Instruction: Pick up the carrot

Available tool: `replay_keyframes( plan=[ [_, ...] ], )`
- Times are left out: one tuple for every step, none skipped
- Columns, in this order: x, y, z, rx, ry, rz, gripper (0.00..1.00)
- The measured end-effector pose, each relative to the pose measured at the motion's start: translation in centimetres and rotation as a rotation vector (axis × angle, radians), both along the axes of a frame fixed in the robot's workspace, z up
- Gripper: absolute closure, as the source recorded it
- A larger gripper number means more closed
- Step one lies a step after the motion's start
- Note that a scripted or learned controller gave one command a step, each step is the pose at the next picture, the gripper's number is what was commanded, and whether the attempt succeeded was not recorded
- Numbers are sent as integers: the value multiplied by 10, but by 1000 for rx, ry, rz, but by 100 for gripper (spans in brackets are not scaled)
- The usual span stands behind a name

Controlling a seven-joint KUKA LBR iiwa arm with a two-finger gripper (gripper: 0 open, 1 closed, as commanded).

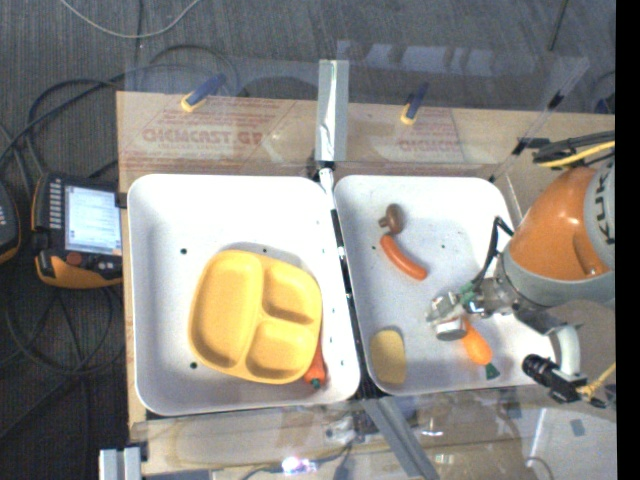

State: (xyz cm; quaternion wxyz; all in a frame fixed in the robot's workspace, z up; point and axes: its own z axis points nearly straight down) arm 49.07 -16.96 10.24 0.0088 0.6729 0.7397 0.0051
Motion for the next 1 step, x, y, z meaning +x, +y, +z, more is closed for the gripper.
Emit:
replay_keyframes(
  plan=[
    [4, -44, -6, 7, -8, -80, 100]
  ],
)
